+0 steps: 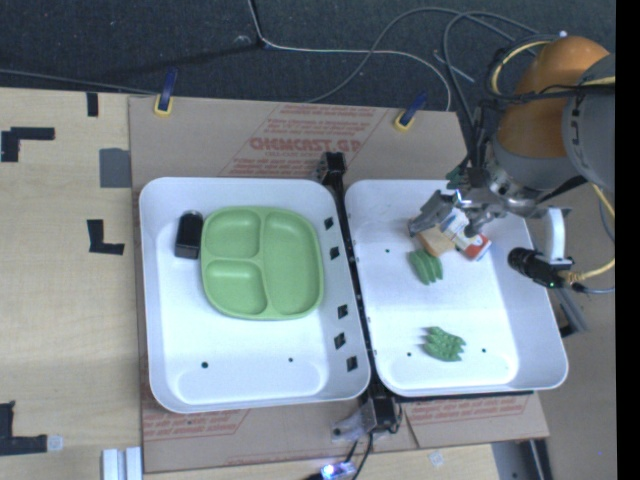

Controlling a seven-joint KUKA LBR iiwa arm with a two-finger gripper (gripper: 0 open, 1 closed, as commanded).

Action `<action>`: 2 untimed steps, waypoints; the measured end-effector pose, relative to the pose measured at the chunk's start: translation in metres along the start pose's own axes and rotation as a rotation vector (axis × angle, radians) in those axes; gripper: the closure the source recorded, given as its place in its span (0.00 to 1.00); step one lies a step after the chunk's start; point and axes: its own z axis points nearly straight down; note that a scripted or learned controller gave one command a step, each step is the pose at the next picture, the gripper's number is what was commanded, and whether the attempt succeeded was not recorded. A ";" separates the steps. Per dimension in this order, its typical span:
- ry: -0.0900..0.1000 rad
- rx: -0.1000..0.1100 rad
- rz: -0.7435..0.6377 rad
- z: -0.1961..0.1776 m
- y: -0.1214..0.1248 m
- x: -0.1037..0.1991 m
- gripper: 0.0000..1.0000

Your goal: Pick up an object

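I see the grey KUKA arm (590,118) coming in from the right edge of the camera view, its orange band (560,68) sitting high above the wrist. The wrist (520,183) angles down and to the left. The two-finger metal gripper (445,218) sits at the end, low and tilted toward the left. Its tips are too tangled in clutter for me to read their spacing. A black cylindrical fitting (530,263) sticks out below the wrist, with cables looping behind the arm.
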 end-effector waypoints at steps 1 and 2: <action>0.000 0.002 0.000 0.061 -0.001 -0.008 0.00; -0.002 -0.006 -0.002 0.114 0.000 -0.007 0.00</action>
